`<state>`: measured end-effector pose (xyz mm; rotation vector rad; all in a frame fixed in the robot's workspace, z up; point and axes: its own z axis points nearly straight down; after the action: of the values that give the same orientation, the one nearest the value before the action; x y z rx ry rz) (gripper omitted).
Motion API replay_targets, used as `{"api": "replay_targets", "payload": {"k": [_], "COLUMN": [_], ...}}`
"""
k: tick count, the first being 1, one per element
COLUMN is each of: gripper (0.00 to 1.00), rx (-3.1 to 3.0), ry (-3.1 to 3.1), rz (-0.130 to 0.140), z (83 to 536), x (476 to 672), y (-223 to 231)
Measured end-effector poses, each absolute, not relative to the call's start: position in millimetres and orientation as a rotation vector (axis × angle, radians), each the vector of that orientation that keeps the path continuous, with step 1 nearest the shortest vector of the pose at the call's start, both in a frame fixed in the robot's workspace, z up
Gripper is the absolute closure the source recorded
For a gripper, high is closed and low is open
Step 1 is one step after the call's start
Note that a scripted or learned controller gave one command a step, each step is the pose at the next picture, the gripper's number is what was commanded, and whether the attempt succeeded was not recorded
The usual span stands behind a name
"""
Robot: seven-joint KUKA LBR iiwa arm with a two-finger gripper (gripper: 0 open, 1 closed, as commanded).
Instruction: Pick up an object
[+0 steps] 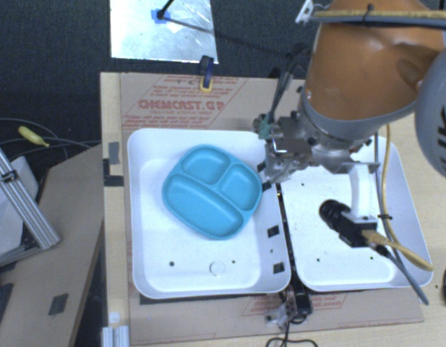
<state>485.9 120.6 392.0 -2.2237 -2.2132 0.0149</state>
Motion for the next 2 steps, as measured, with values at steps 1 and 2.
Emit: {"api": "replay_targets", "payload": {"k": [1,2], "gripper": [1.00,1.00], "rx": [-2.217,-2.216], "ry": [-2.230,-2.231], "rz": [-0.011,-0.009], "z": [444.0,452.8], "x": [486.8,487.4], "y": [154.1,152.4]}}
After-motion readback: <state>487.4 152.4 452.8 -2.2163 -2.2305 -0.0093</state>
